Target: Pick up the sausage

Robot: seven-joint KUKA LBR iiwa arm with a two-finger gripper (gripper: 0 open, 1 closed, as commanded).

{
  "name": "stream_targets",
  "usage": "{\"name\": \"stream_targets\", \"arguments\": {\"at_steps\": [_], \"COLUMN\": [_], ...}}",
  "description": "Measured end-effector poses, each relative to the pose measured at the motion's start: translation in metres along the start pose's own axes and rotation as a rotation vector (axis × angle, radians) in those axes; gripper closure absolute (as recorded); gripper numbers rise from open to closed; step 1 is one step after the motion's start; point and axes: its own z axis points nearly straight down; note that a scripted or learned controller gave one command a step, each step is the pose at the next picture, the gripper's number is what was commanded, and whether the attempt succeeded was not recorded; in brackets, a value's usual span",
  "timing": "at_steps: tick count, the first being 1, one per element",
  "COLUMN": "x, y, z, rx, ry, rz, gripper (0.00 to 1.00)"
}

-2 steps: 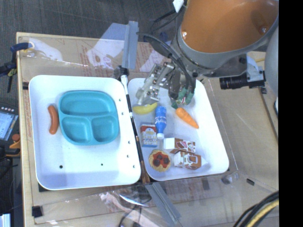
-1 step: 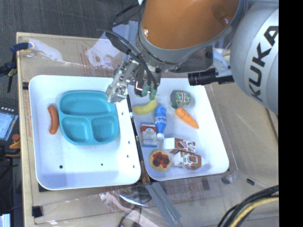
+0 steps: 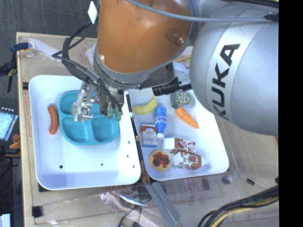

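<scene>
Left of the gripper (image 3: 84,109), past the blue tray's (image 3: 97,132) edge, the sausage (image 3: 53,119) lies on the bin (image 3: 75,167) floor. The gripper hangs over the tray, holding nothing, fingers narrowly apart. The sausage looks light, smooth, maybe slippery; pinch mid-length, across its width.

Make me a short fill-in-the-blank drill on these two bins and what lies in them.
1. The sausage lies in the ____ bin, beside the plate.
2. The gripper hangs over the divided plate, whose colour is ____.
3. The banana is in the right bin, and its colour is ____.
4. The carrot lies to the ____ of the bottle.

Missing words: left; blue; yellow; right
</scene>
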Motion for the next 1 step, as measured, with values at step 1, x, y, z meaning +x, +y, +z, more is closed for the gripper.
{"name": "stream_targets", "arguments": {"at_steps": [1], "x": [0.0075], "y": [0.0282], "z": [0.0938], "rx": [0.001], "ry": [0.002], "rz": [-0.233], "gripper": [1.00]}}
